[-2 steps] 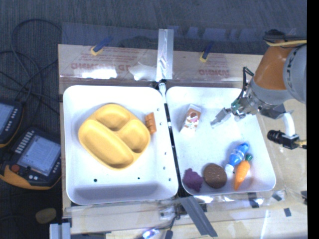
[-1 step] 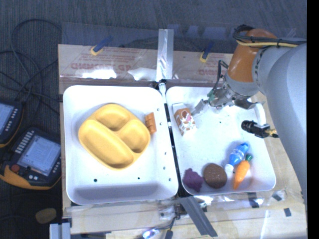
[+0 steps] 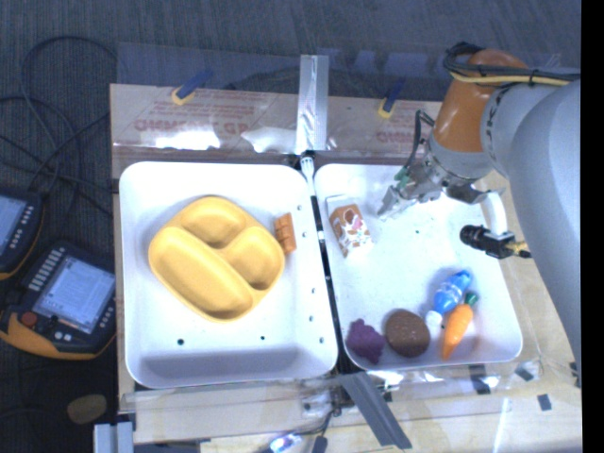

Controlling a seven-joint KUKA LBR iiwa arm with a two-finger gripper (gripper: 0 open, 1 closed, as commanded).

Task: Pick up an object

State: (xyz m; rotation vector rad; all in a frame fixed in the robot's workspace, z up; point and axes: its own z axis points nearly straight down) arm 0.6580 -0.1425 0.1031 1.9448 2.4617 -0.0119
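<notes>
My gripper [image 3: 392, 201] hangs over the back of the right bin [image 3: 415, 281], just right of a small patterned box [image 3: 349, 227], with a short gap between them. Nothing shows in the gripper. Along the bin's front lie a purple grape bunch [image 3: 365, 339], a brown round object [image 3: 407, 332], a blue bottle [image 3: 450, 293] and an orange carrot [image 3: 457, 327]. In the left bin [image 3: 142, 347] rests a large yellow lumpy object [image 3: 215, 256], and a small orange block [image 3: 285, 233] sits at its right side.
The grey arm with its orange band [image 3: 462, 111] comes in over the right bin's back right corner. A black fitting [image 3: 486, 241] sticks out at that bin's right rim. A metal divider post [image 3: 312, 102] stands behind the gap between the bins. Handheld controllers [image 3: 57, 291] lie off the bench to the left.
</notes>
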